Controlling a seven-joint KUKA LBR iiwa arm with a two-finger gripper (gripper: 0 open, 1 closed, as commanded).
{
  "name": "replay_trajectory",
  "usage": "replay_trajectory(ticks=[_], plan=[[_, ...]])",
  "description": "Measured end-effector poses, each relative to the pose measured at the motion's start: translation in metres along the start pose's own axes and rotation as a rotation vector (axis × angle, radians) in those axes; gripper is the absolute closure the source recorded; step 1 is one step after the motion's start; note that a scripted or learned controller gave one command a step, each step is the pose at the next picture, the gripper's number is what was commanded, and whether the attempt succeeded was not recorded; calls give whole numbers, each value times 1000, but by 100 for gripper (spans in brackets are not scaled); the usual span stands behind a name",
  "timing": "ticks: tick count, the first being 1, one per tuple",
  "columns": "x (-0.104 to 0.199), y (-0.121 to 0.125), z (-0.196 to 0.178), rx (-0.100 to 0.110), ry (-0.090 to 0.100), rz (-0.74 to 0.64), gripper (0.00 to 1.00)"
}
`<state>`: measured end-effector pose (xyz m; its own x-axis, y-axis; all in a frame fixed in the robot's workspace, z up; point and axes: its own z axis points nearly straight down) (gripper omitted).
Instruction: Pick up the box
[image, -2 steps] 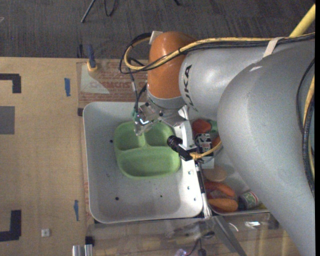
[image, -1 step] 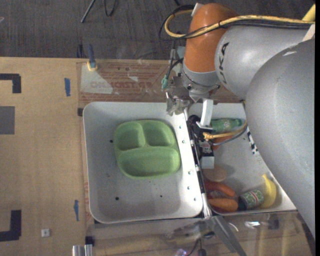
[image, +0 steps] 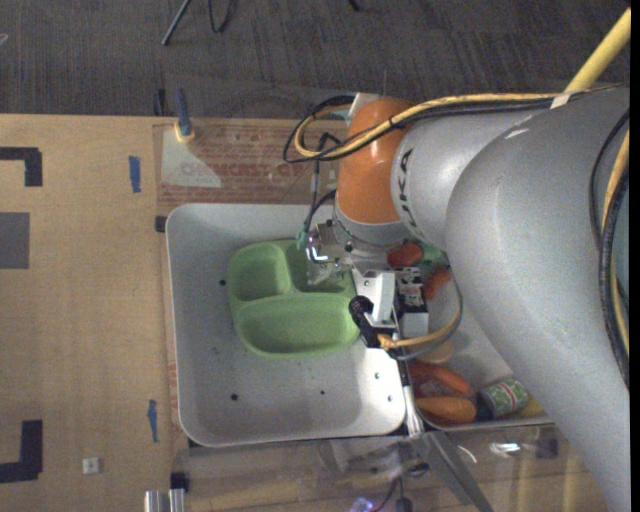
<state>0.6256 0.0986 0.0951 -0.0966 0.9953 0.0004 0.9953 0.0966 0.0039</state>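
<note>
Grey arm (image: 520, 200) hangs over the green tray (image: 285, 300); gripper (image: 325, 250) perhaps touching it, jaws unreadable.

We read black letters "KUKA", partly cut off, on the grey arm (image: 480, 190) below its orange band (image: 372, 170).

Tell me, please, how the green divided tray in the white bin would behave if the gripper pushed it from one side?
The green tray looks like moulded plastic, so it is probably stiff and light. It lies flat on the smooth floor of the white bin, so it would likely slide, not tip. Its rounded corners may let it turn when pushed off-centre.
</note>
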Motion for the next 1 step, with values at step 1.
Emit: replay_trajectory(ticks=[1], plan=[[-62, 37, -109, 0, -1, -57, 100]])
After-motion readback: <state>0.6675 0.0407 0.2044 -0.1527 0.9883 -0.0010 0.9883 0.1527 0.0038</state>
